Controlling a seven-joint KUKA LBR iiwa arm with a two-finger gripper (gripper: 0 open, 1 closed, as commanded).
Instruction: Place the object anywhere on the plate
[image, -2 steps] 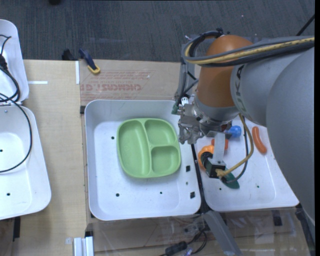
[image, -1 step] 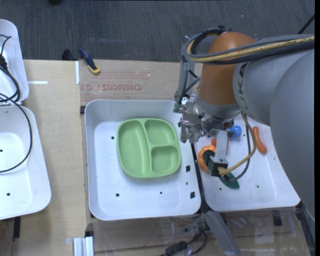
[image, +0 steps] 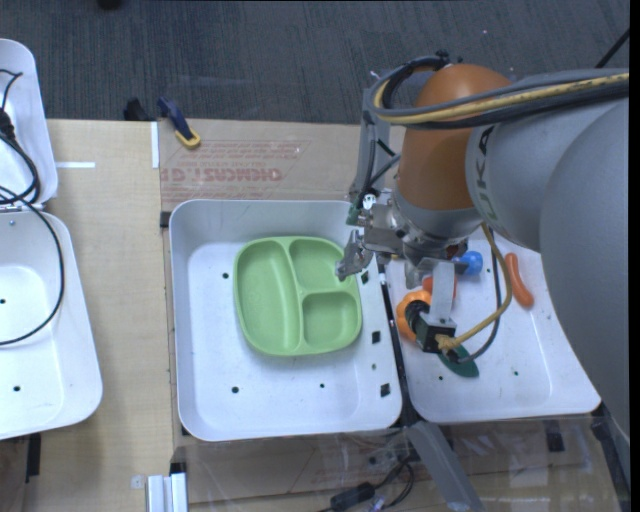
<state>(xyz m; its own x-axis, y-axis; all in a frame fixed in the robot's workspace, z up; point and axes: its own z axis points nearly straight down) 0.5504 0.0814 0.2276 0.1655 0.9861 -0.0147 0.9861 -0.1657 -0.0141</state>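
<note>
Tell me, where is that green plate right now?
The green plate lies flat in the left white bin, a bit right of its middle, with the robot's pincer just above the plate's right edge.

Matt green plastic plate (image: 297, 297); glossy white bins (image: 200, 400)

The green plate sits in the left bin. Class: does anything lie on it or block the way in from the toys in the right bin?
Nothing visible lies on the green plate; its three compartments are bare. Between it and the toys, such as the orange ring, stand only the two bins' adjoining rims, with the gripper above the plate's right edge.
</note>
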